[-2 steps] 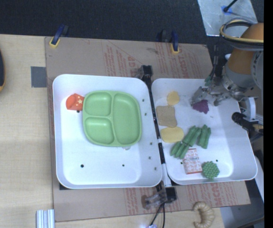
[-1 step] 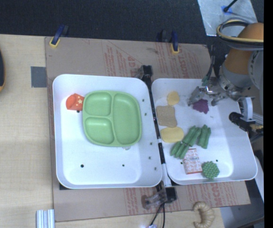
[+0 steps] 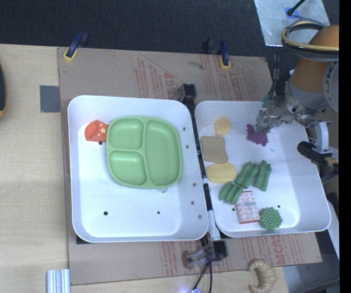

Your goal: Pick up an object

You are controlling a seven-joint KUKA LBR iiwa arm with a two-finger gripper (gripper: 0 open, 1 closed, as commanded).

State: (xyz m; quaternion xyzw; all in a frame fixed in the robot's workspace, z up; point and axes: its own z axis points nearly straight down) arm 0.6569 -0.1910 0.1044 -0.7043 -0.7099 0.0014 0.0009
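Bench top of pale wood is covered by a brown cardboard sheet printed with faint red lettering too blurred to be read; it is clamped along its far edge. Two white bins are set side by side on it, touching at a central seam. The left bin is taken up by a green divided plate, with a red piece at the plate's left edge; bare floor is left along the near side. In the right bin, tan and yellow slices, green beans, a small red-printed packet and a green knobbly ball are spread, with open floor at the right. The gripper is lowered just beside a purple piece; whether it is open or closed cannot be told.
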